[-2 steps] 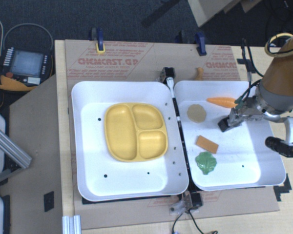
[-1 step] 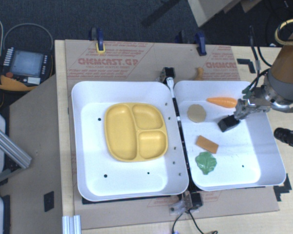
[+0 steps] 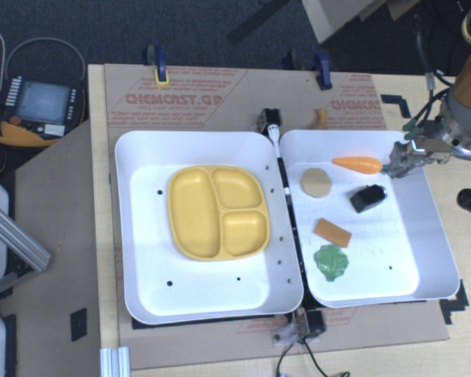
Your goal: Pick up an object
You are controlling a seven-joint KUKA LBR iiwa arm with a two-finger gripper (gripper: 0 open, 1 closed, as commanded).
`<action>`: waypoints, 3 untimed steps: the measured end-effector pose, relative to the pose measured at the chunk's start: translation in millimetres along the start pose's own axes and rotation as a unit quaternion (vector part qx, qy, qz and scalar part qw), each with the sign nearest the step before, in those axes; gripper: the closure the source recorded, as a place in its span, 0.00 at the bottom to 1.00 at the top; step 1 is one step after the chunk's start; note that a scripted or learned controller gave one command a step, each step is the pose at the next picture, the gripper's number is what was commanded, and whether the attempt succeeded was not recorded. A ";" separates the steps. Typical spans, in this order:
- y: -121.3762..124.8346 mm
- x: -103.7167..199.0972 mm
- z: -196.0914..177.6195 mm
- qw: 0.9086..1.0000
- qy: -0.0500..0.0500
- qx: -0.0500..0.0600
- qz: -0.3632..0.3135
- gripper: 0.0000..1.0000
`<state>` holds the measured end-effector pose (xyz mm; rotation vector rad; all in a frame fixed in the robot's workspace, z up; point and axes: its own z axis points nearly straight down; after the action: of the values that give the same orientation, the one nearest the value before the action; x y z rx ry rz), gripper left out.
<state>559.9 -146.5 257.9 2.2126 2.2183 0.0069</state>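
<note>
The arm is seen coming in from the right edge, wrist angled down and leftward over the upper right corner of the right bin (image 3: 432,210). The gripper (image 3: 398,163) is parked low by the bin's far right side, its tip just beside the thick end of the orange carrot (image 3: 358,164), maybe touching it, hard to call from this angle. Whether the jaws are spread or pressed together can't be told; the tip is too small and cluttered, and nothing is clearly seen pinched. The carrot is laid flat near the top of the right bin, pointing left. A round tan disc (image 3: 316,183) is found left of it, a small black block (image 3: 368,198) sits just below the carrot, an orange-brown rectangular piece (image 3: 332,232) lies lower down, and a green broccoli-looking toy (image 3: 330,261) is placed under that. In the left bin (image 3: 141,273), a yellow divided plate (image 3: 218,211) with three compartments is set roughly in the middle.
</note>
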 end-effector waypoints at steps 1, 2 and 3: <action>1.0 -0.1 -17.7 1.000 0.000 0.002 0.001 1.00; 7.9 52.5 -0.1 1.000 0.002 0.006 -0.001 1.00; 13.8 115.8 2.7 1.000 0.002 0.006 -0.002 1.00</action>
<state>573.4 -30.6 254.9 2.2168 2.2303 -0.0001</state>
